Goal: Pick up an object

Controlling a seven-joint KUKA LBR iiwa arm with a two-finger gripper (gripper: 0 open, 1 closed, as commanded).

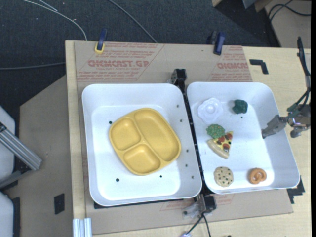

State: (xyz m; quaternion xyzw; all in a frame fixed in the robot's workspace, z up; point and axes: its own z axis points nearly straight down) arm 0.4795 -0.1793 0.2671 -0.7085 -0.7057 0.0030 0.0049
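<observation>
1. The gripper (273,127) sits at the right bin's (276,181) right rim, largely cut off; whether its jaws are apart cannot be told.
2. 6 toy foods lie in that bin: a pizza slice (220,144) mid-bin, touching broccoli (215,130).

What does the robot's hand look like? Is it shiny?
Not very shiny. At the right edge of the camera view the gripper looks like dull grey metal, with a flat, narrow grey finger poking over the right bin. Behind it is a chunkier grey block with small dark parts, and thin dark cables curve down toward it. It is small and a bit blurry, so finer details are hard to tell.
</observation>
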